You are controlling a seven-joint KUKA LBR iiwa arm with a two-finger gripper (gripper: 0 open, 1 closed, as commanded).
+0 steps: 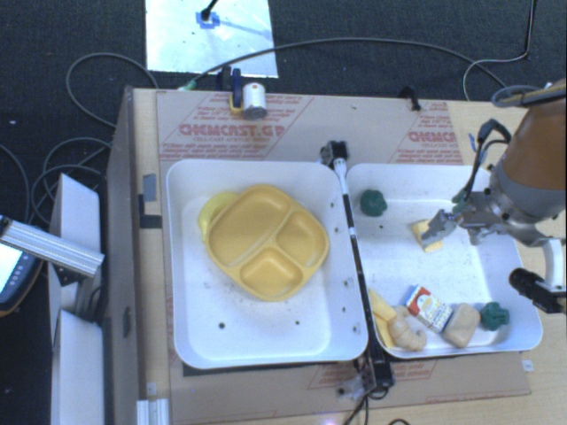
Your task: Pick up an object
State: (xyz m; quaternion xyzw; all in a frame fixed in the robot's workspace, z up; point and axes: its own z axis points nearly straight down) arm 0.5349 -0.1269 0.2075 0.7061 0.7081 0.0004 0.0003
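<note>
My gripper (439, 226) hangs over the right bin (399, 180), in its upper middle part. Its tip is right at a small yellow block (423, 236), which lies on the bin floor just to its left; contact between the two is unclear. A dark green lump (373, 204) sits near the bin's top left corner. Along the bin's front edge lie a yellow piece (383, 306), a beige knobbly item (404, 332), a red and white carton (428, 306), a tan chunk (461, 324) and a small green item (493, 315).
The left bin (190, 317) holds a large yellow divided plate (266, 242) lying on a second yellow dish. A black divider strip (351, 237) runs between the bins. The grey and orange arm (536, 171) covers the right bin's far right side.
</note>
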